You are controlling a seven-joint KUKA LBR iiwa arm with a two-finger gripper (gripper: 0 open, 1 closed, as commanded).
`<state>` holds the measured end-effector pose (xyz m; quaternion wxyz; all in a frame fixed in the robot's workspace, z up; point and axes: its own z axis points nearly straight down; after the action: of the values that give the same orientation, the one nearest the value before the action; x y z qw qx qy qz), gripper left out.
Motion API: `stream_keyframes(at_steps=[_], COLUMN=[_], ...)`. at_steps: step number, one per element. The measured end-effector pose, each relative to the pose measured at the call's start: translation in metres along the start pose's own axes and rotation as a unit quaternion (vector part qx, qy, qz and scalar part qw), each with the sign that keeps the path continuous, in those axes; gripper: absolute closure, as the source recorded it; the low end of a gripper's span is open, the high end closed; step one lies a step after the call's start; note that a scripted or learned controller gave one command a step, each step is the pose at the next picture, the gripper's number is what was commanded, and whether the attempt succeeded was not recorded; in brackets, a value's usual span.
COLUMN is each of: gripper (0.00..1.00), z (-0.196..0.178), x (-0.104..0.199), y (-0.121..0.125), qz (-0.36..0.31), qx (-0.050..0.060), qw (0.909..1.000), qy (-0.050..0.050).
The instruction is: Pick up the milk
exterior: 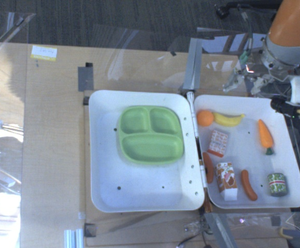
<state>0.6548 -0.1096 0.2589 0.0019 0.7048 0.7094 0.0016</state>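
The surface [51, 154] carries two white bins side by side. The left bin [103, 190] holds a green tray [151, 135] with three compartments, sitting toward the bin's 12 o'clock half.

The right bin [289, 159] holds the food items. The milk [226, 181], a small carton with a red and brown print, lies near the bin's 6 o'clock edge, slightly left of center. At its 9 o'clock, just beside it, lies one sausage [208, 167] along the bin's left wall. At its 3 o'clock, close by, lies a second sausage [249, 185]. Farther toward 3 o'clock stands a green can [277, 184] near the bin's lower right corner. At the milk's 12 o'clock lies a small red and white box [218, 142]. An orange [205, 118] sits in the bin's upper left corner, touching or nearly touching a banana [228, 119] at its 3 o'clock. A carrot [265, 135] lies toward the bin's 2 o'clock part, its green end pointing down.

The arm [294, 22], with its orange band, hangs over the upper right corner of the view. The jaws [245, 79] sit beyond the right bin's 12 o'clock rim, well apart from the milk. Whether they are spread or pressed together cannot be told; nothing is seen between them.
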Motion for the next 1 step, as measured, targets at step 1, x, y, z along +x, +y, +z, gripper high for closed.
stream_keyframes(at_steps=[1], gripper=[0.0], z=[0.0648], x=[0.0186], y=[-0.0471], qz=[-0.031], qx=[0.0], qw=[0.9995], qy=[0.0])
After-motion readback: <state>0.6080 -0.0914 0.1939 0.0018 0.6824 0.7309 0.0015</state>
